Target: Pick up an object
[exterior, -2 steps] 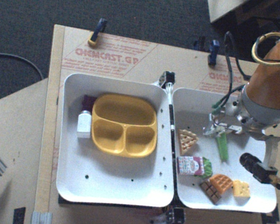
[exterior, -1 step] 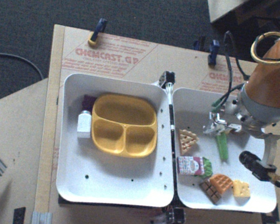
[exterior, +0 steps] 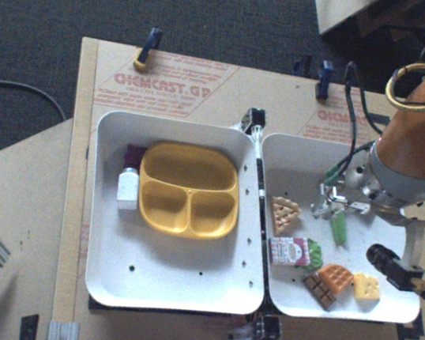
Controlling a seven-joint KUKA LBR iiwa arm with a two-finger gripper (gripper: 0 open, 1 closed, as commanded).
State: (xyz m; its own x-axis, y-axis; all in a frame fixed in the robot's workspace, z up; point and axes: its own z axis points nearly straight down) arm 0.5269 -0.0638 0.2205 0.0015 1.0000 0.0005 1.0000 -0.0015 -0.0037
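My gripper (exterior: pixel 336 207) is over the middle of the right bin (exterior: pixel 397 315), reaching in from the right. A small elongated green piece (exterior: pixel 339 228) shows right at its lower tip; whether it is gripped or lying on the bin floor I cannot tell. A pizza-like wedge (exterior: pixel 284 213) lies to the gripper's left. Nearer the front sit a pink carton (exterior: pixel 288 251) with a green leafy piece (exterior: pixel 314 254), an orange waffle (exterior: pixel 334 277), a dark chocolate square (exterior: pixel 320 291) and a yellow cheese block (exterior: pixel 367 288).
The left bin (exterior: pixel 101 268) holds a yellow divided plate (exterior: pixel 188 189), a white bottle (exterior: pixel 128 189) and a dark purple item (exterior: pixel 134 153) behind it. A ridge (exterior: pixel 258 212) separates the bins.
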